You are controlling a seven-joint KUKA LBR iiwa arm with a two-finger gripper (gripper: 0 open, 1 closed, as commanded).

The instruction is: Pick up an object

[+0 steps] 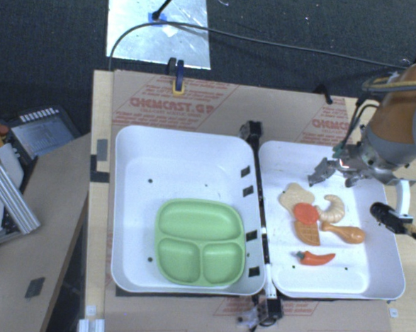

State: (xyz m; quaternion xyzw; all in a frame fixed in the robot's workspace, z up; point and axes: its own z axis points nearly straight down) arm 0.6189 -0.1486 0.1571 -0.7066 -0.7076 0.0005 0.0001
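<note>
The toy food is lying in a tight cluster in the middle of the right bin [381,277]. We are counting a pale bread slice [296,197] at the cluster's far left, a red tomato slice [306,212] touching it, a waffle-patterned wedge [308,232] just below that, a curled croissant [334,207] and a drumstick [344,233] toward the bin's right side. A red chili pepper [316,259] is lying a little apart, nearer the front edge.

We are seeing the gripper [337,171] hovering over the far part of the right bin, above the cluster and apart from it, with its fingers spread and nothing between them. The arm [403,118] is reaching in over the bin's far right corner.

Bare white floor is showing along the right bin's front edge, its left wall and its far edge around the gripper. In the left bin [141,150] a green divided tray [200,241] is sitting toward the front right corner, close to the divider between the bins, leaving the far half and the left side open.
</note>
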